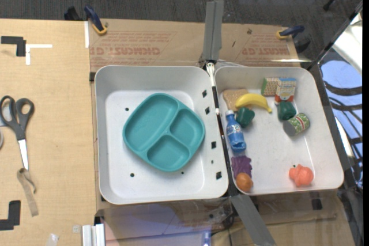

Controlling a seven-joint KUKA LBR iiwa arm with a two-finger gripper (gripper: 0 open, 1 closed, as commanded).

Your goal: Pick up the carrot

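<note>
The carrot (301,175) looks like a stubby orange piece with a small green top. It lies in the right bin (271,147), near that bin's front right corner. It has bare white floor around it, and the nearest things are a can behind it and a small orange ball to its left.
The right bin also holds a banana (253,102), a blue bottle (234,132), green vegetables (286,110), a can (298,123), small boxes (286,88), purple grapes (241,165) and an orange ball (244,182). A teal divided plate (164,131) lies in the left bin (104,124). Scissors (17,118) rest on the bench at far left.
</note>
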